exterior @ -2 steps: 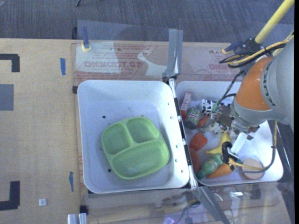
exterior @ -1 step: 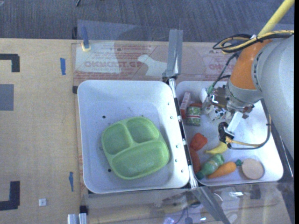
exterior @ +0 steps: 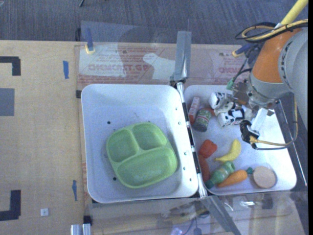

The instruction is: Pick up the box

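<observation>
Nearest the lens stood the grey arm with its orange band, reaching in over the right-hand shallow white bin. Its claw hung low over the bin's upper part, amid a black-and-white patterned thing that I could not tell apart from the claw's own parts. Whether the claw was spread or pressed together could not be told, and nothing could be seen pinched in it.

Further left stood a small dark tin with a green label. Just beyond it lay the small reddish-pink oblong box, tight against the bin's left wall and touching or nearly touching the tin. Lower in the bin lay a red pepper, a yellow banana and an orange carrot. The left-hand bin on the tabletop held a green divided plate.

The box looked light and stiff, probably cardboard, with smooth sides that might slip. Its narrow width seemed the best hold, though wall and tin crowded both flanks.
</observation>
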Tool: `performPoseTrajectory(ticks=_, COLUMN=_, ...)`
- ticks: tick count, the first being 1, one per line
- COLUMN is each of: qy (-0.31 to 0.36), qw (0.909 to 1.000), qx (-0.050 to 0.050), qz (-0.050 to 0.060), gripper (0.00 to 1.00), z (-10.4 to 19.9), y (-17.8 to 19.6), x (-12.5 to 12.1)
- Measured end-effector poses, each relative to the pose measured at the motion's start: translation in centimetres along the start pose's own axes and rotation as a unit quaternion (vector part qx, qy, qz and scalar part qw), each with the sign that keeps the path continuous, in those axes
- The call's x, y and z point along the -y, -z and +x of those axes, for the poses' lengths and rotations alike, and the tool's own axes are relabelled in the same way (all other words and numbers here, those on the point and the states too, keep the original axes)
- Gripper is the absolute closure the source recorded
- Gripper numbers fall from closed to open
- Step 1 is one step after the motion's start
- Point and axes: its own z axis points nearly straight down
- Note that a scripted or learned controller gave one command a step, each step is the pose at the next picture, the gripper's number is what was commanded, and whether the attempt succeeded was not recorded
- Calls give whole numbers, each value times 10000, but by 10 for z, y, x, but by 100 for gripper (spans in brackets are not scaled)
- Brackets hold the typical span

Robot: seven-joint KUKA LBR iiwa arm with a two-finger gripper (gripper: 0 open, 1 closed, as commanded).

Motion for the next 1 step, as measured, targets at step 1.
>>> performPoseTrajectory(ticks=1, qy=-184, qw=9998, qx=6, qz=-97, gripper=0, z=26, y=-34, x=-44)
